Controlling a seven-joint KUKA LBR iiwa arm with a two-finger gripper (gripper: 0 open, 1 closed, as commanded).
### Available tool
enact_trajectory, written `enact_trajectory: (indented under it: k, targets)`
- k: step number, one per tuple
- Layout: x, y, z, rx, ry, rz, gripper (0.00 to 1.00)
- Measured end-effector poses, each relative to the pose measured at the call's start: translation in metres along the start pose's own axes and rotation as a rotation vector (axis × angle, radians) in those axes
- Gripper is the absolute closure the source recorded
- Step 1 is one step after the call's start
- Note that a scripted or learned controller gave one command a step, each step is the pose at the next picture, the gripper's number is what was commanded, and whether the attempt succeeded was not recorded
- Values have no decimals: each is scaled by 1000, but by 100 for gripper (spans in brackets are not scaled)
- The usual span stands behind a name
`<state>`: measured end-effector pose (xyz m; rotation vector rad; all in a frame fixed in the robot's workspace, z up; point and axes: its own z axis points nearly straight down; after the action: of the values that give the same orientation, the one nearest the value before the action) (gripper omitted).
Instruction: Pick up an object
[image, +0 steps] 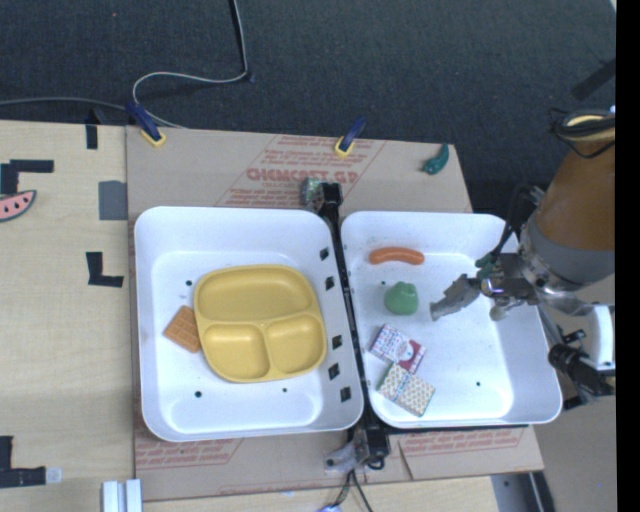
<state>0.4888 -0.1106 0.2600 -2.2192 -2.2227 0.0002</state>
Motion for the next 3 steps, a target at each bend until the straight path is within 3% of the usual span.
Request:
enact_trajectory:
  k: [1,2,3]
  targets:
    - [4,14,159,1,1,1,0]
    - [16,74,171,-7,2,0,0]
    - [16,77,158,-16,0,0,100]
